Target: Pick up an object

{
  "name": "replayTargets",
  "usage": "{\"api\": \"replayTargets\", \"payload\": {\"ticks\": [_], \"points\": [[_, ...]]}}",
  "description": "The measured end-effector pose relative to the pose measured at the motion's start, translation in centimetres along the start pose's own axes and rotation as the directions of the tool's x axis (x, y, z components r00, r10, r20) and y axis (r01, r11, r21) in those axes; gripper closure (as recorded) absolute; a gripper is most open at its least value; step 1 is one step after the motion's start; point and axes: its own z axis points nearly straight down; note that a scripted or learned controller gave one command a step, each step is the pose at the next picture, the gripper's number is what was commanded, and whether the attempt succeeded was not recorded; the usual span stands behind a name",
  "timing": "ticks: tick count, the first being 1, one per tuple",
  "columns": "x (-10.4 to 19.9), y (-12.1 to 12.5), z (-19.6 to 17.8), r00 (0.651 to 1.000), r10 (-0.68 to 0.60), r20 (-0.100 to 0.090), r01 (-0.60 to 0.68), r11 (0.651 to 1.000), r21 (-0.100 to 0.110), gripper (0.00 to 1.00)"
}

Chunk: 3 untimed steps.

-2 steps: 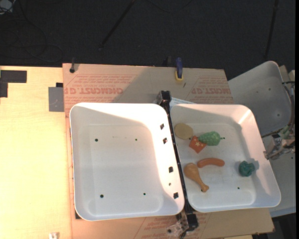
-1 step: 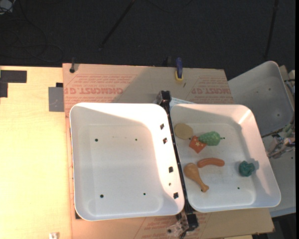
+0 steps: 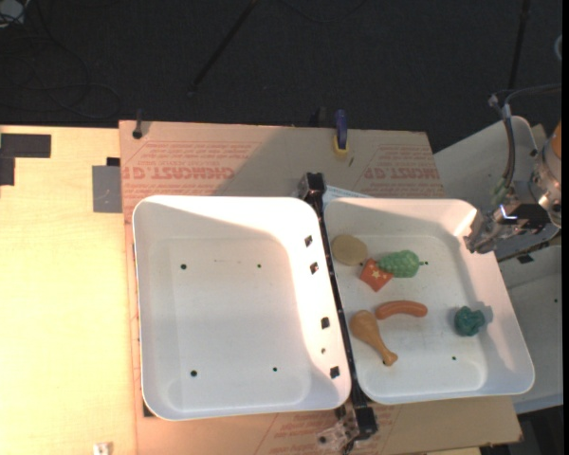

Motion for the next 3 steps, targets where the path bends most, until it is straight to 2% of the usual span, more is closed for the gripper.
{"api": "replayTargets", "payload": {"ticks": [1,2,3], "points": [[-6.4,-3.5,10.6,1.000,0.016,-0.001,-0.016,1.000,0.018,1.00],[-1.4,-6.0,-6.7,1.000,0.006,0.004,-0.006,1.000,-0.013,1.00],[1.4,-0.8,2.9,1.000,0.006,-0.002,-0.006,1.000,0.013,1.00]]}}
